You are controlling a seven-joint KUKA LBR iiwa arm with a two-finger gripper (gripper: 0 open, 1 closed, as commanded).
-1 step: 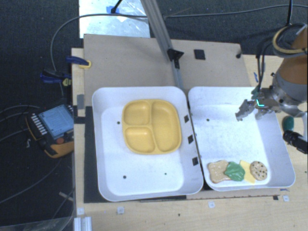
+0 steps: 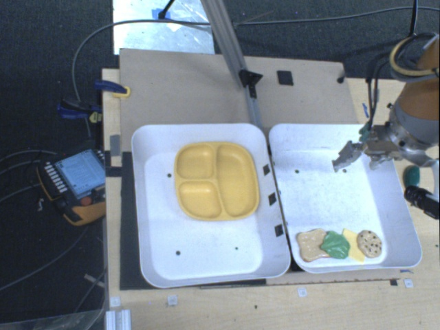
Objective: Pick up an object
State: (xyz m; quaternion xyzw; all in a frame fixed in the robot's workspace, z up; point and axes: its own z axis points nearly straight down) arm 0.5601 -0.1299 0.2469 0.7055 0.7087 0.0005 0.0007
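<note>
Gripper (image 2: 346,158) hangs over the right bin (image 2: 313,205); whether it is apart or together I cannot tell. The food pieces (image 2: 339,245) lie in a row well below it along the bin's near wall, row running left-right.

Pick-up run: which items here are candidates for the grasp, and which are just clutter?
Job:
- gripper, over the right bin
- toast slice
- green leaf piece
- cheese slice
- cookie

Lying about:
- yellow divided plate in the left bin
- handheld controller
- clamps
</note>
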